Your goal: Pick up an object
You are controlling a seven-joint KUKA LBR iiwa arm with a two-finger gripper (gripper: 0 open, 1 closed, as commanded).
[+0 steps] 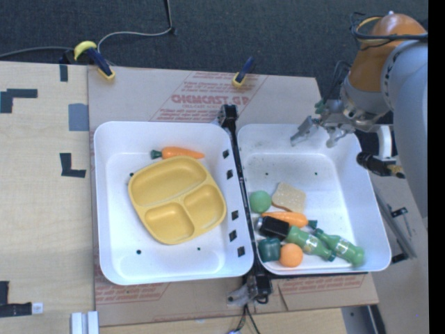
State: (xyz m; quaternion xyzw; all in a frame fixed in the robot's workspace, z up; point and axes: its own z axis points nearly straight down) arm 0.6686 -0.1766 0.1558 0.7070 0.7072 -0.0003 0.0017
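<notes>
**A:** status on the pick?

**B:** My gripper [317,132] is over the far rim of the right bin [368,207]. Fingers spread apart, nothing between them. Targets all sit in the near half of that bin, well apart from my tips, towards the camera.

**A:** which obj?

**B:** Going for the bread slice [289,197]. Closest of the pile to my fingers. Looks like a toy: prob light, stiff, flat. Lies low, so I'd pinch across its short edges and come down steep. Risk: fingers skid off the flat top if I close too high.

**A:** alternatives?

**B:** Green ball [260,201] just beside the bread, on its left in view. Round, prob slick, likely rolls out of a 2-finger pinch. Green bottle [322,243] lies on its side further from me. Long, rigid, grab across mid-body, looks smooth so may slip. Orange ball [291,255] next to it at the near rim, same roll issue.

**A:** clutter?

**B:** Tight. Orange carrot [286,218] sits just past the bread on the side away from me, touching or nearly, can't tell. Dark item under it, can't ID. One finger landing on the carrot = bad close. Bin bottom under my tips is bare, so descent path OK.

**A:** other bin?

**B:** Left bin [111,207] has yellow divided tray [177,199] and a second carrot [179,153] at its far edge. Beyond the divider [233,179], far from my fingers. Skip.
</notes>
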